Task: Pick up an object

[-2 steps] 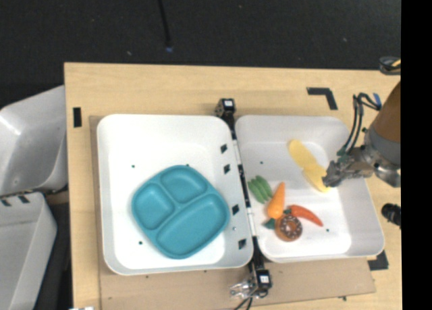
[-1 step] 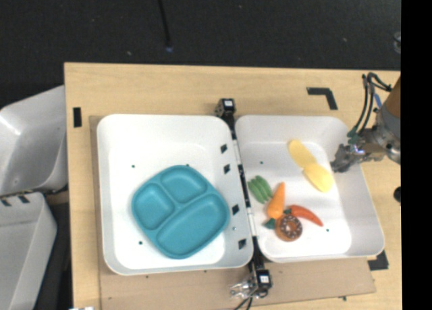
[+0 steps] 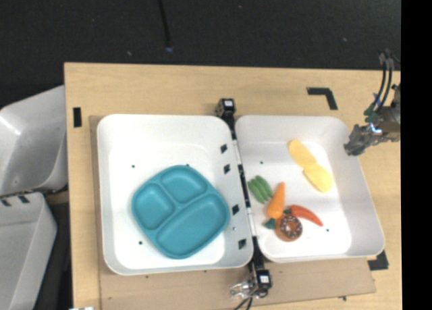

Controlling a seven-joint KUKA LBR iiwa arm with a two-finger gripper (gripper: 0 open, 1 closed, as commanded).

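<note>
The right bin (image 3: 351, 234) holds several toy foods. Two yellow pieces (image 3: 310, 165) lie at its upper middle. A green piece (image 3: 259, 188) and an orange carrot (image 3: 275, 199) sit near its left wall. A red-orange pepper (image 3: 307, 215) and a round brown piece (image 3: 289, 226) lie lower down. My gripper (image 3: 356, 144) hangs at the bin's upper right rim, off to the right of the yellow pieces, with nothing seen in it.
The left bin (image 3: 115, 167) holds a blue divided plate (image 3: 179, 211). A black hinge clip (image 3: 225, 107) sits at the top between the bins. Bare wooden bench (image 3: 169, 89) surrounds both bins. Cables hang above the gripper at the right edge.
</note>
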